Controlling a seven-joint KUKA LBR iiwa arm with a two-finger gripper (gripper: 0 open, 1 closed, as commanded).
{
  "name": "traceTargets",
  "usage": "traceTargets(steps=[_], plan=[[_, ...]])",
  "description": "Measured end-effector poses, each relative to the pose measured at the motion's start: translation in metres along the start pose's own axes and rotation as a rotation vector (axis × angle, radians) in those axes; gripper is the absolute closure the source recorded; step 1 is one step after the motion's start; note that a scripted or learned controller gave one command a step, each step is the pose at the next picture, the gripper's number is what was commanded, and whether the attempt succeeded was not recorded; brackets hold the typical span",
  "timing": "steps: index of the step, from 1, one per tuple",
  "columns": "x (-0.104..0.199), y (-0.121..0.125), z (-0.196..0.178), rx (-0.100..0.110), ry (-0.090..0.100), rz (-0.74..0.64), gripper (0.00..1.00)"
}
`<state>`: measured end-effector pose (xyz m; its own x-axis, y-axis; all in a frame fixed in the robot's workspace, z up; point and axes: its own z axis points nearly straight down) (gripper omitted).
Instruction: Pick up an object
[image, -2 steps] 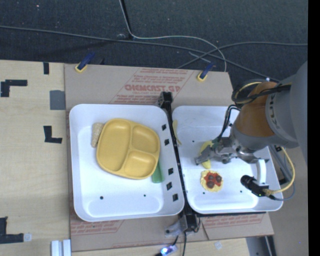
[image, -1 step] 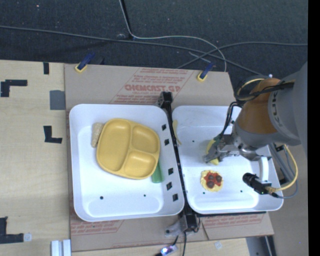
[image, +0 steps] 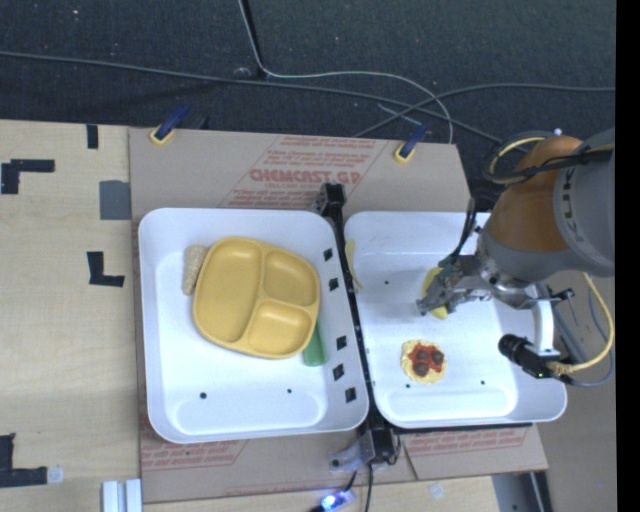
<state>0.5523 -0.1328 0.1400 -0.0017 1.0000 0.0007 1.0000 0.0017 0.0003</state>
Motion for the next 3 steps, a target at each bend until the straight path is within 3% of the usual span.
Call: traceTargets(steps=[1, 2, 3], plan=[[-0.003, 0.007, -0.061, -0.004, -0.002, 0.0, 1.0], [-0.003, 0.007, -0.082, 0.0, -0.001, 0.0, 1.0], [0.052, 0.007, -0.093, 0.001, 0.001, -0.005, 1.0]])
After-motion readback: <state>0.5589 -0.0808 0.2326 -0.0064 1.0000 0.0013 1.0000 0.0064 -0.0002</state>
